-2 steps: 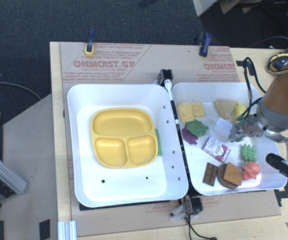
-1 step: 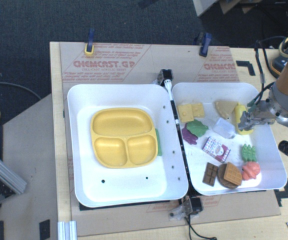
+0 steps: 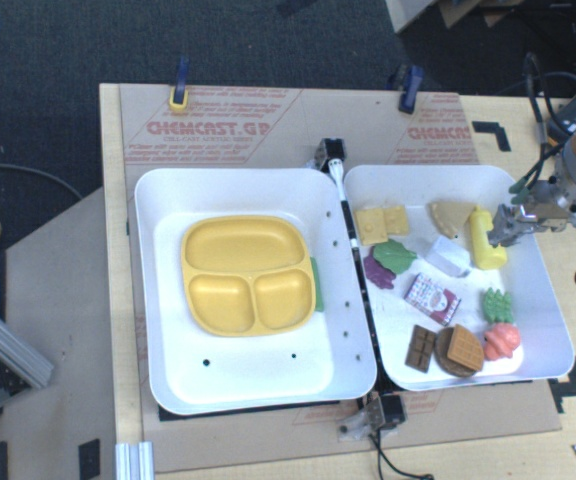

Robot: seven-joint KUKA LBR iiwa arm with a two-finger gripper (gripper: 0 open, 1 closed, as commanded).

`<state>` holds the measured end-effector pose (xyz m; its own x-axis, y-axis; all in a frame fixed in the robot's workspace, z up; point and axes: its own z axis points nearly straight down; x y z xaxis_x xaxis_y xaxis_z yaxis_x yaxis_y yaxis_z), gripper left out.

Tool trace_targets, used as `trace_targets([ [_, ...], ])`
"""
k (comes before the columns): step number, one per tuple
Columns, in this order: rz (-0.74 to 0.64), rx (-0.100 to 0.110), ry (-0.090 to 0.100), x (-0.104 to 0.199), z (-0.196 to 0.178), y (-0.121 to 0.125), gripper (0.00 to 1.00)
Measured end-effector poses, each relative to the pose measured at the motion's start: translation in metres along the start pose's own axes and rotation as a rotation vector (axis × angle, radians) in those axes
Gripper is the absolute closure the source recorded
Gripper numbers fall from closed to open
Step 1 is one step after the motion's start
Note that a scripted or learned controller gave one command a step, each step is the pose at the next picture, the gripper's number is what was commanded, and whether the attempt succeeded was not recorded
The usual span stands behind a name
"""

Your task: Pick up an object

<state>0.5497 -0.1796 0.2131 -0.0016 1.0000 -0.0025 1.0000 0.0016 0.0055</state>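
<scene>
Here your gripper [image 3: 509, 230] sits by the yellow bottle [image 3: 486, 240] in the right bin [image 3: 553, 303] — I cannot tell its state.

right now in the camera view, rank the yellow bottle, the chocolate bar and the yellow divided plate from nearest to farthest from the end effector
1. yellow bottle: right bin, just left of the end effector.
2. chocolate bar: front of the right bin, down and left of the end effector.
3. yellow divided plate: left bin, far across the divide.
</scene>
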Motion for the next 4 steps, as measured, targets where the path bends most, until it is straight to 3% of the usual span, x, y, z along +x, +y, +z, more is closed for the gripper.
trace_targets([
  [1,0.001,0.001,0.0,0.0,-0.012,0.001,1.0],
  [3,-0.005,0.0,0.003,0.1,-0.009,0.053,1.0],
  [4,-0.003,0.002,0.002,0.148,-0.005,0.063,1.0],
])
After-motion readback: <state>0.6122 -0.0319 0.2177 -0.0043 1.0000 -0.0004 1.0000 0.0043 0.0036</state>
